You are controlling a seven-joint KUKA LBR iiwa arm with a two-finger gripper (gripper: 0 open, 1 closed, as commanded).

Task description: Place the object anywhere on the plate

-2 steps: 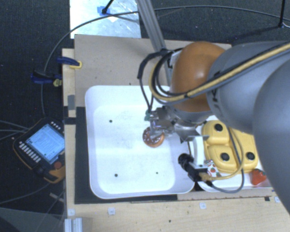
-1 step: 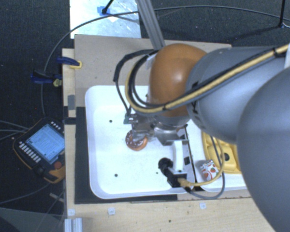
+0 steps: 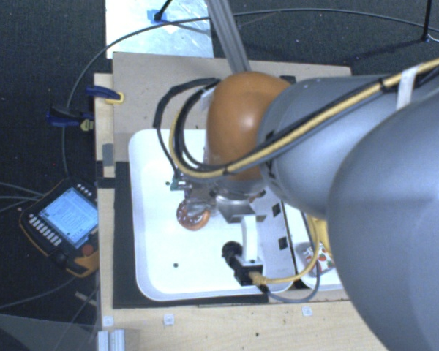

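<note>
A small round reddish-brown thing (image 3: 192, 215) with a pale middle lies in the left white bin (image 3: 150, 218), near its centre. My gripper (image 3: 207, 198) hangs just above and to the right of it, under the orange wrist band (image 3: 238, 123). The arm's bulk covers the gripper's tips and most of the bins. I cannot tell whether the round thing is touched or gripped.
Black cable fittings (image 3: 235, 260) dangle from the wrist over the bin's near side. A sliver of the right bin (image 3: 312, 256) with something colourful in it peeks from under the arm. A teach pendant (image 3: 62, 221) lies left of the bench, and blue clamps (image 3: 67, 116) grip its far-left edge.
</note>
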